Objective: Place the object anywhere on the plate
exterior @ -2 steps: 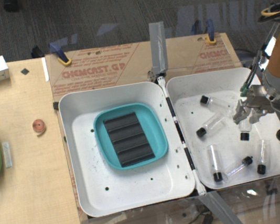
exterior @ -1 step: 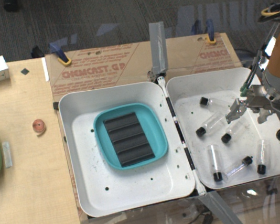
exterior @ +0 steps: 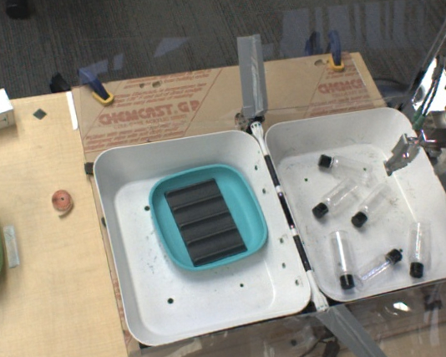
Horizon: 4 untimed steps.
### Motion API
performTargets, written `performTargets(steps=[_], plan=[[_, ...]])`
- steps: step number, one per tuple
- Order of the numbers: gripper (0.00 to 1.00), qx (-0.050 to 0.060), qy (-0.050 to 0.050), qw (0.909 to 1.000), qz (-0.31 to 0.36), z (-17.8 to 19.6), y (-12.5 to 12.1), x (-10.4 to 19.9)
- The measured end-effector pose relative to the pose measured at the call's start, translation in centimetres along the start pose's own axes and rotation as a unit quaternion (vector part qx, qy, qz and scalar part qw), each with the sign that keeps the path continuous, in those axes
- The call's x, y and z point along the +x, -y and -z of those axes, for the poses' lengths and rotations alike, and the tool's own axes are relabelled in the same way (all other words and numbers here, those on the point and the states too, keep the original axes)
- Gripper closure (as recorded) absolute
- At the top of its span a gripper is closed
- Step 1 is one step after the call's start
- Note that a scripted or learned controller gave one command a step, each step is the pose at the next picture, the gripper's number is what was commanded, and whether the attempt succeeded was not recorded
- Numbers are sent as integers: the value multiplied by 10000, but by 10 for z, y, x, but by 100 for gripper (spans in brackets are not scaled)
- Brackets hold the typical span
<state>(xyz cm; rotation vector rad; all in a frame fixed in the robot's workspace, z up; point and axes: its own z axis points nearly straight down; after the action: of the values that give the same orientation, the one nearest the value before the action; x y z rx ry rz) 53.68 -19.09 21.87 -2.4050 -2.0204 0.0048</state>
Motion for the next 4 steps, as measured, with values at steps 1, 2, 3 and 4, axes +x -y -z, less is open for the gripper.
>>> performTargets(steps=[1,2,3,4], plan=[[0,-3,3,9995,322,154,-35,-1],[0,-4,0,9993,382,222,-65,-16],[0,-1,1,9996,292,222,-125,-5],[0,9,-1,9991,-420,221,-125,-5]])
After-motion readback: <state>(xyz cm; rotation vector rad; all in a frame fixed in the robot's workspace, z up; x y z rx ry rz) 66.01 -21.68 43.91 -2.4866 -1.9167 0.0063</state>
